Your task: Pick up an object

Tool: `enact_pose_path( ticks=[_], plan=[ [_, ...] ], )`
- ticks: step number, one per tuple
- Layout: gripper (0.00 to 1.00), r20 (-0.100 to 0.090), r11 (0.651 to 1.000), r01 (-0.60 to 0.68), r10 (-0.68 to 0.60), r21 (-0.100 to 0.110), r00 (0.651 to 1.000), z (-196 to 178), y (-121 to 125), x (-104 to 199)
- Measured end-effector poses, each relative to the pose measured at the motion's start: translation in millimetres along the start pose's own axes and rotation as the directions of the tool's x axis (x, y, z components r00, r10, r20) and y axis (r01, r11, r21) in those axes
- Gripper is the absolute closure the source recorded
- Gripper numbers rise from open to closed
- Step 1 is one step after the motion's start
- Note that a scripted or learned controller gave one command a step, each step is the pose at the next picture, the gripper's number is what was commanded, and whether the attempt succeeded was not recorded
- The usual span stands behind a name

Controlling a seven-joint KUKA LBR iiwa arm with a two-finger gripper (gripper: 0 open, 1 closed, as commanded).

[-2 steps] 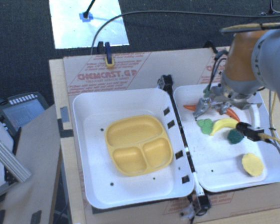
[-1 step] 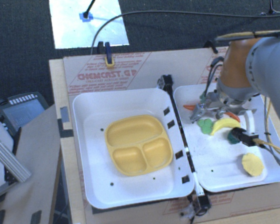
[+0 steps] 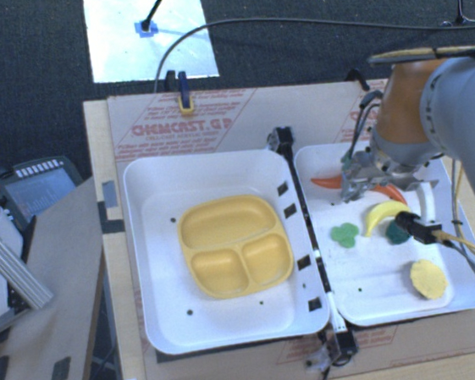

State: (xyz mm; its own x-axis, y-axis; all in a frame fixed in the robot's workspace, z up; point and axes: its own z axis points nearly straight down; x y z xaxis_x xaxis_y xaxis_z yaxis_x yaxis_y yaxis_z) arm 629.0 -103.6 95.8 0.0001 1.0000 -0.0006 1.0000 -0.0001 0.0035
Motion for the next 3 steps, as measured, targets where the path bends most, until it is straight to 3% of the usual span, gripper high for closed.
enact_pose_path(
  ticks=[1, 3],
  plan=[
    [1.0, 0.001, 1.0, 0.003, -0.003, -0.005, 1.0, -65, 2, 0],
    [1.0, 0.0, 1.0, 0.005, -0.005, -0.003, 1.0, -152, 0, 6]
  ],
)
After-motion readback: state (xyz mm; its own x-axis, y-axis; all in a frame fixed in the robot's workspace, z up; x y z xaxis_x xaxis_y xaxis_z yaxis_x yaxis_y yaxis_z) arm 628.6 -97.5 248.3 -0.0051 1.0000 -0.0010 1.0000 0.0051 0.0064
